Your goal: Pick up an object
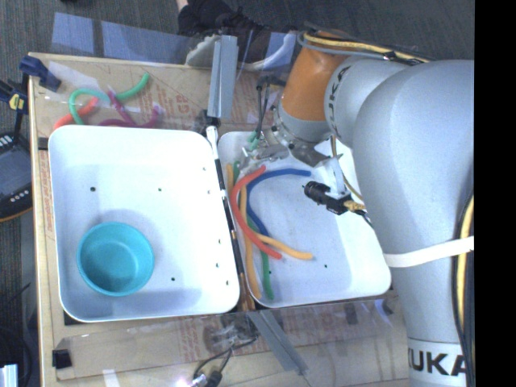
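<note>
In the right bin point(355, 268) lie several long bendy tubes: a red one point(251, 216), an orange one point(282, 251), a blue one point(266, 182) and a green one point(264, 280), bunched along the bin's left side. My gripper point(260, 147) is low at the far left corner of this bin, just over the tubes' upper ends, under the orange wrist band point(310, 83). A teal bowl point(115, 257) sits upright in the near left part of the left bin point(129, 168).
More tubes, green, pink and purple point(113, 107), lie on the bench beyond the left bin. A grey bar point(221, 75) stands at the back between the bins. The grey arm body point(411, 160) overhangs the right bin's right side, with a black connector point(325, 196) hanging from it.
</note>
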Controlling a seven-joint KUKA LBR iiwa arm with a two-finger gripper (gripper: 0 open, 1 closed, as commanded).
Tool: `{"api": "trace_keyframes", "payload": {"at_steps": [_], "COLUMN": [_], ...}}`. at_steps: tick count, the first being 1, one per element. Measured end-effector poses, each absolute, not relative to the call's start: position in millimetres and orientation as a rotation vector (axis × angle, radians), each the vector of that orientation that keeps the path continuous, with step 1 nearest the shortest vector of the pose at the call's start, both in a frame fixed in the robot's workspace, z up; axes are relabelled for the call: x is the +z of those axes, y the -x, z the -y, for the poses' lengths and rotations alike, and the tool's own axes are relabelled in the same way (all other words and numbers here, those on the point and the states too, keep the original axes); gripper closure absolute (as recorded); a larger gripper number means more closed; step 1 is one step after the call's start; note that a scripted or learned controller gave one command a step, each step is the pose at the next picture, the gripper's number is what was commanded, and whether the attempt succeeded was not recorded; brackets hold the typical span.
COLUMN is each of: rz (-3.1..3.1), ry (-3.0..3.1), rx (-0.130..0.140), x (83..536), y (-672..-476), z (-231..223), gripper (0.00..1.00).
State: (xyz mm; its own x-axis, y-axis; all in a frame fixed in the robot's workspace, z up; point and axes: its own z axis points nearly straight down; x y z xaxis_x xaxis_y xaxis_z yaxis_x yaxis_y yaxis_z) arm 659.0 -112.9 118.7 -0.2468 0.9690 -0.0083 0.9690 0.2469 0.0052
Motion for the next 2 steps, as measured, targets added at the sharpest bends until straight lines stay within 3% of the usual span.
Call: {"api": "trace_keyframes", "payload": {"at_steps": [1, 2], "rz": [-2.473, -2.34], "ry": [-1.922, -2.077], "rx": [-0.002, -0.008], "x": [119, 96], "y": [-659.0, -627.9], "z": [113, 114], "gripper": [0.0, 0.0]}}
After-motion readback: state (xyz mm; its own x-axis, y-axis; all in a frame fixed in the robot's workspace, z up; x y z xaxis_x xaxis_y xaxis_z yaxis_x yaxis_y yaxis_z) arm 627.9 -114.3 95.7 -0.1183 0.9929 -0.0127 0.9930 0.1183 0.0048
